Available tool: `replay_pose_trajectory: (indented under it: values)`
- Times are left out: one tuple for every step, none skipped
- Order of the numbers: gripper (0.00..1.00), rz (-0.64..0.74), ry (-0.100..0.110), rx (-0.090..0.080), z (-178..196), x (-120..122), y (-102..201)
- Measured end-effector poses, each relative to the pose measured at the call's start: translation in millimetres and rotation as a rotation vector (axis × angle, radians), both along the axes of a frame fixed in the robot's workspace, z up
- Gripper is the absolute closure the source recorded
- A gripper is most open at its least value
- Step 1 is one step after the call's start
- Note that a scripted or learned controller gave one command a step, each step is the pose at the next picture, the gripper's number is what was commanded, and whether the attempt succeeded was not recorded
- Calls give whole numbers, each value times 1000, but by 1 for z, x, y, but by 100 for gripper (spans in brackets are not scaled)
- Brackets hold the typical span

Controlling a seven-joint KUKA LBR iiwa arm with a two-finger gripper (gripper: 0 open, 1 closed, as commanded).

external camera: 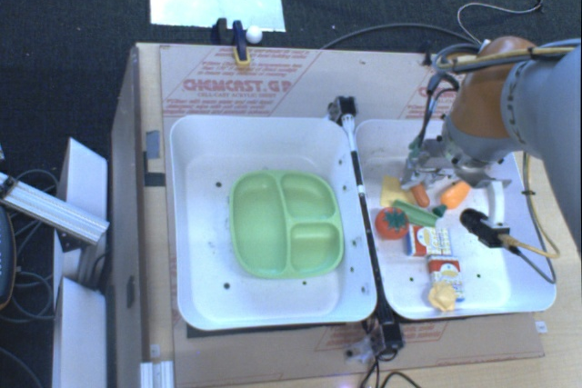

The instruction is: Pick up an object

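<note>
1. The bench (pixel 273 82) fills the middle of the frame, its brown top printed with red lettering; two white bins sit on it side by side.
2. The left bin (pixel 195 159) lies at centre left; a green divided tray (pixel 286 223) rests flat in it.
3. The right bin (pixel 518 273) lies at centre right and holds a cluster of small things.
4. The arm (pixel 523 91) enters from the upper right, grey with an orange band; its end effector (pixel 423 173) is down in the right bin, and how far it is open cannot be told.
5. Just below the end effector: a yellow piece (pixel 393 190), an orange piece (pixel 454 194), a green piece (pixel 420 213), a red tomato-like toy (pixel 392 223); lower down, a red-and-white packet (pixel 431 241) and a small yellow item (pixel 442 296).
</note>
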State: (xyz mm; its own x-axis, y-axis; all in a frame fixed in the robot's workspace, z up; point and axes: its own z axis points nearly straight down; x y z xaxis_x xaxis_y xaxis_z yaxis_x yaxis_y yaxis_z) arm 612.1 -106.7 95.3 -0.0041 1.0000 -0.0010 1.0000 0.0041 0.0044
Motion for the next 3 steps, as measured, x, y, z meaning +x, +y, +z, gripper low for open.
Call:
replay_pose_trajectory:
  values:
    - [100,0,1,1,90,-47,26]
    - [100,-3,1,0,174,-43,-3]
    - [100,-3,4,0,137,-92,-20]
